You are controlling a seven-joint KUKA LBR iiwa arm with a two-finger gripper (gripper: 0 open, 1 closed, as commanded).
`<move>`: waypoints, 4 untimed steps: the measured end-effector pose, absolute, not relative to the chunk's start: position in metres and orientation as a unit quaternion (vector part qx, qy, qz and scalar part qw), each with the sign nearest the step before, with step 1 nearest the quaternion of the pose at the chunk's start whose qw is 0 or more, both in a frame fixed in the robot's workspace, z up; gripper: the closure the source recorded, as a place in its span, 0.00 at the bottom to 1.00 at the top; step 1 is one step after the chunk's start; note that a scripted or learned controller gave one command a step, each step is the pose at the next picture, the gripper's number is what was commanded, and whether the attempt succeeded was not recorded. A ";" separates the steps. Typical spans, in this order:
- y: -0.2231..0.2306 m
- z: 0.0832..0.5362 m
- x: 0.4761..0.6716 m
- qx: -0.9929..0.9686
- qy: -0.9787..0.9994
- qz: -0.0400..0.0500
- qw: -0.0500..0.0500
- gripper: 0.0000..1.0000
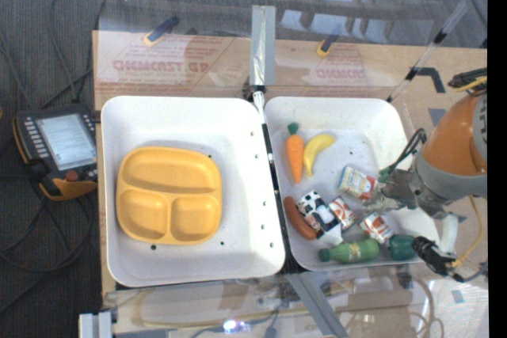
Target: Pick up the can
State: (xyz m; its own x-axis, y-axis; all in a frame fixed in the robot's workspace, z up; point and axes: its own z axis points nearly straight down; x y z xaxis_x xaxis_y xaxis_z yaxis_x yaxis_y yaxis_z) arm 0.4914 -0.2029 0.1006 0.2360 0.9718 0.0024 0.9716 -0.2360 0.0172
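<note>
A small red-and-white can [377, 227] lies on its side near the front right of the right bin [372, 116]. A second can with similar markings [342, 211] lies just left of it, beside a cow-patterned carton [318, 211]. My gripper [389, 196] reaches in from the right and hangs low just behind the first can, to the right of a white snack box [358, 183]. The grey wrist [440, 190] and orange band [462, 137] hide the bin's right wall. Nothing is visibly held.
The right bin also holds a carrot [295, 157], a banana [317, 150], a sausage [299, 220], a green bottle [349, 252] and a dark green item [402, 246]. A yellow divided tray [169, 194] sits in the left bin [135, 123].
</note>
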 end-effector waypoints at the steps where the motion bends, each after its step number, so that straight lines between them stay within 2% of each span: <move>1: -0.159 0.182 0.482 0.840 0.542 -0.003 -0.002 1.00; 2: -0.159 0.182 0.482 0.840 0.542 -0.004 -0.002 0.00; 3: -0.198 0.089 0.485 0.754 0.657 0.002 0.000 0.00; 4: -0.196 0.099 0.486 0.754 0.657 0.003 0.001 1.00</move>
State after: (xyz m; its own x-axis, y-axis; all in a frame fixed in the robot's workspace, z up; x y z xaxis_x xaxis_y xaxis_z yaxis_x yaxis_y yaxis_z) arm 0.4863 -0.1964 0.0986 0.1359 0.9907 0.0030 0.9907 -0.1359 0.0059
